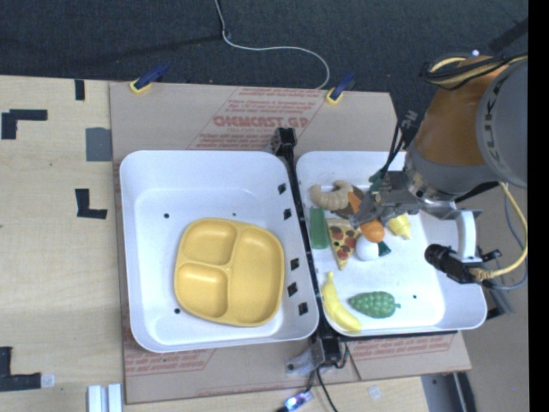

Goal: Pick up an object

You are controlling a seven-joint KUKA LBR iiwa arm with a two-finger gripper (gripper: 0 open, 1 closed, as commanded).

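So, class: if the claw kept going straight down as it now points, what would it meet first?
Probably the small orange piece right beneath the claw, beside the white piece and the pizza slice. Depth is hard to judge from this slanted view.

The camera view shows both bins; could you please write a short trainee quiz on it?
1. True or false: the yellow divided plate lies in the left bin.
2. Which lies nearest the right bin's front edge? A) pizza slice B) banana C) ginger root
3. Fill in: the gripper is over the ____ bin.

Key: 1 true; 2 B; 3 right.
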